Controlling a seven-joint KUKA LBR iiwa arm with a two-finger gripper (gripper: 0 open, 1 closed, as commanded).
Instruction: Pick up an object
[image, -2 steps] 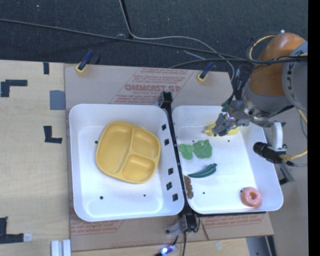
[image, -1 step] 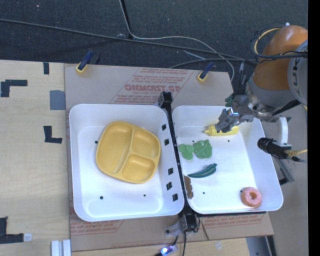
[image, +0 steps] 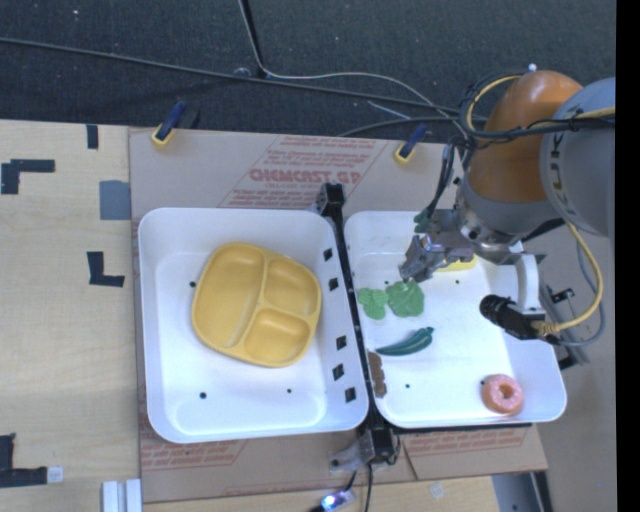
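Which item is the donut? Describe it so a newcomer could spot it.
Take the right bin of the two white bins, the one the arm reaches into. Go to its near right corner: the pink donut lies there alone, apart from the green pieces and the dark green pepper nearer the divider. It is the only round, pink, ring-shaped thing.

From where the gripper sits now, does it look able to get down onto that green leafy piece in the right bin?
Probably yes. The gripper hangs just above the green leafy piece in the right bin, with nothing between them. The dark green pepper lies apart, nearer the camera, and the pink donut sits off in the corner.
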